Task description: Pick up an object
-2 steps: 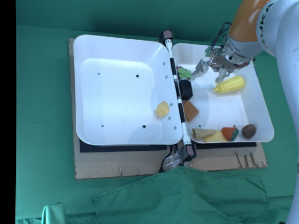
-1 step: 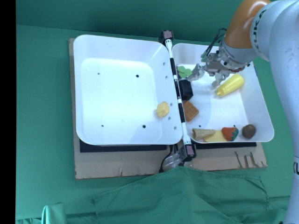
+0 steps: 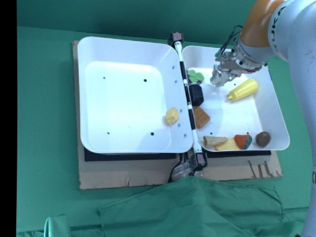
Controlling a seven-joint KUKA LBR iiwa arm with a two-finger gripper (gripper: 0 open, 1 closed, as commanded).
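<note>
- My claw (image 3: 218,81) hangs over the far part of the right bin (image 3: 274,113); I cannot tell its state.
- The yellow corn-shaped piece (image 3: 242,90), the nearest object, lies just beside my claw, toward the right bin's outer wall, apart from it.
- The green piece (image 3: 195,75) and black block (image 3: 196,95) lie on the claw's other side, at the divider.
- The left bin (image 3: 98,48) contains a small yellow object (image 3: 172,116).
</note>
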